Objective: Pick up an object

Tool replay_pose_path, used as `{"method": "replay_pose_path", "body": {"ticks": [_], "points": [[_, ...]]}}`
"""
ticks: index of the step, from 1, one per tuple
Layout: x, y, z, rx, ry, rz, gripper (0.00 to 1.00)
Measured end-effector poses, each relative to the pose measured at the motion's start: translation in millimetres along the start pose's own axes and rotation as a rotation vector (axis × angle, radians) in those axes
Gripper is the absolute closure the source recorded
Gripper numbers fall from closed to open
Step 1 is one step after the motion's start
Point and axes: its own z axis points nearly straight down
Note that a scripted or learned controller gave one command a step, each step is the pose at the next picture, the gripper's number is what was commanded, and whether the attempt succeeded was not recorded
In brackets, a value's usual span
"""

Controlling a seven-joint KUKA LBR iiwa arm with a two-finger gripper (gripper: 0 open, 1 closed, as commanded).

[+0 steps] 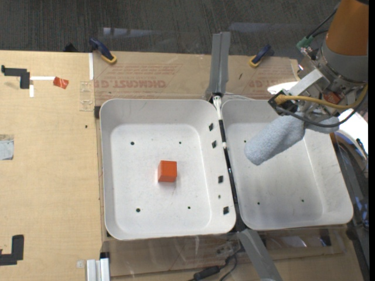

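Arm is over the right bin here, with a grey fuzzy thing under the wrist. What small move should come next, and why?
Probably a short lift straight up. The grey fuzzy object hangs at a slant below the wrist over the right bin, its lower end seemingly off the floor, so raising it would test whether the hold is real. The gripper's fingers are hidden, so that hold is unconfirmed. The orange cube sits apart in the left bin.

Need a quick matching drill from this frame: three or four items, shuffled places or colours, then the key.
Items:
1. block
2. fuzzy grey roll
3. clamps
4. orange band

Descriptions:
A. above the right bin
B. on the arm, top right corner
C. floor of the left bin
D. clipped along the cardboard's far edge

Pairs: 1-C, 2-A, 3-D, 4-B
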Motion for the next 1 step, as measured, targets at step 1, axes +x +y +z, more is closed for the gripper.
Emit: {"method": "replay_pose_path", "body": {"ticks": [1], "points": [[-51.8, 42.8, -71.7, 0.000, 0.001, 0.060, 1.00]]}}
